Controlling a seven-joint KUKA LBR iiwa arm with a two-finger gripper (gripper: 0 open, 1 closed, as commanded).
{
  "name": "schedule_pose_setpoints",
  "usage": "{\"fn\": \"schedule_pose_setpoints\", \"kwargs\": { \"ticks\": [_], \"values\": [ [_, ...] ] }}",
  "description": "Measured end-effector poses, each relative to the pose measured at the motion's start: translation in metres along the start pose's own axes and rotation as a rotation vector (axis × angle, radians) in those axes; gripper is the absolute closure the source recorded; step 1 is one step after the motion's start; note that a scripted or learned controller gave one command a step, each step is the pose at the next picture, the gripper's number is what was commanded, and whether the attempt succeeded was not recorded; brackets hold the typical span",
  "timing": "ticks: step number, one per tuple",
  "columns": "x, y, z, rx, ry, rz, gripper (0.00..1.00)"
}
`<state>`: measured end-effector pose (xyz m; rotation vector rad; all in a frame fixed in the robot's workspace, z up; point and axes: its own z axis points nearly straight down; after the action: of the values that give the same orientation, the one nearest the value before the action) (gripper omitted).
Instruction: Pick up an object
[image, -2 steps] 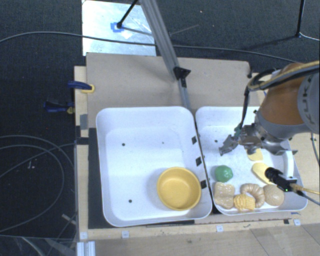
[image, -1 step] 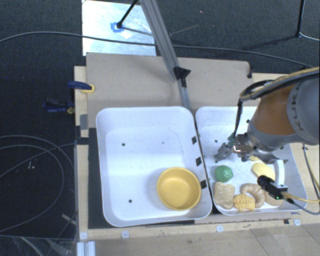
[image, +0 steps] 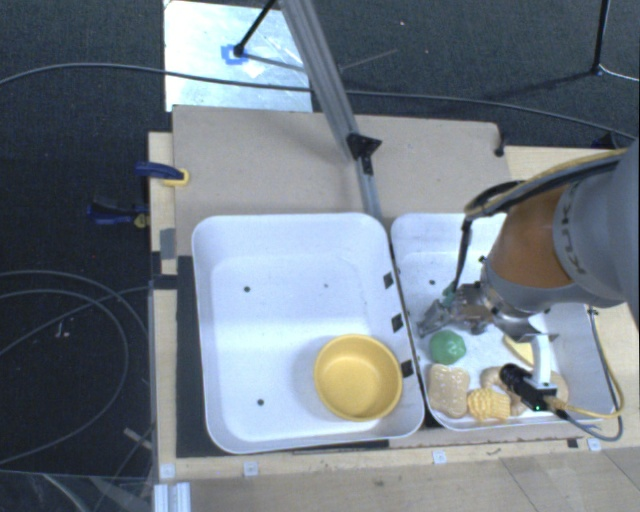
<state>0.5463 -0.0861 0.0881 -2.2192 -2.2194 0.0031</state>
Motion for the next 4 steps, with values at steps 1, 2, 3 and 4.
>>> {"fn": "schedule_pose_setpoints", "kwargs": {
  "ticks": [1,2,3,4],
  "values": [
    [0.0,0.002,-0.013,-0.006,0.0,0.001,1.0],
    [0.003,0.003,-0.056,-0.008,-0.001,-0.004,1.0],
    [0.0,0.004,-0.121,-0.012,-0.002,-0.005,1.0],
    [-0.001,0.006,-0.16,-0.01,-0.002,-0.005,1.0]
  ]
}}
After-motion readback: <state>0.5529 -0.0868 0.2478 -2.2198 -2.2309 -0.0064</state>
